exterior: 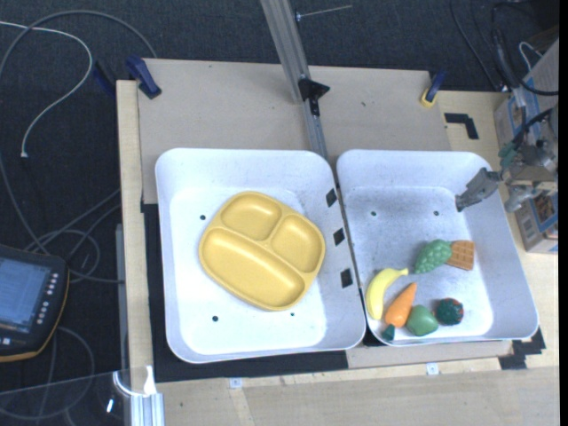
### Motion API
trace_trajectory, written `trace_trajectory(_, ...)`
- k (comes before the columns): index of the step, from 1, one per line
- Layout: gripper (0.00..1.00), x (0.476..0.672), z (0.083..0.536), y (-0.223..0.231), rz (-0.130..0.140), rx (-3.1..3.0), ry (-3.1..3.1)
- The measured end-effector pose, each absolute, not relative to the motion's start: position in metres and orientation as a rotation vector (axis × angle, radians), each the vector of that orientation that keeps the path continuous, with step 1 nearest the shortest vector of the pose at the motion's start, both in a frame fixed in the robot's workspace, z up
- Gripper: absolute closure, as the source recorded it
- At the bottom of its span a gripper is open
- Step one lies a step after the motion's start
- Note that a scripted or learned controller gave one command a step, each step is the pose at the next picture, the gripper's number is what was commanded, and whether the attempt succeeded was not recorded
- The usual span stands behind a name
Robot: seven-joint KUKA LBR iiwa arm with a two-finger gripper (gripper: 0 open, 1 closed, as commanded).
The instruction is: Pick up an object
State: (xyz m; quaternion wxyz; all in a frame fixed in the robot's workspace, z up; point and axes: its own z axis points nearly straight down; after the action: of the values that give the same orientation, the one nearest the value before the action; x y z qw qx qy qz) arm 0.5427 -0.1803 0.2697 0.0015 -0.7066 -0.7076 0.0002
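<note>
end effector (471,193) sits over the right bin's (497,171) upper right corner, near the rim, reaching in from the right edge. its grey tip points down-left toward the bin floor, well apart from the toys. can't tell how far open it is from this angle; nothing seen in its grip.

right bin holds a cluster of toy food in its lower half: green broccoli (432,256) touching a tan waffle piece (461,255) on its right; below-left a yellow banana (382,289), w/ an orange carrot (400,304) just beside it. a green pepper (422,320) lies next to the carrot's lower end, and a dark green-and-red fruit (449,311) is just right of that.

left bin (177,264) carries a yellow divided plate (262,250), 3 compartments, lying flat near the middle.

both bins rest side by side on the tan tabletop (231,105).
</note>
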Motion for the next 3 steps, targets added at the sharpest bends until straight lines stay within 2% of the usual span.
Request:
trace_trajectory(1, 0.00, 0.543, 0.270, -0.180, 0.000, -2.218, -2.221)
trace_trajectory(2, 0.00, 0.543, 0.227, -0.181, 0.004, -2.217, -2.218)
trace_trajectory(3, 0.00, 0.542, 0.165, -0.184, 0.005, -2.216, -2.215)
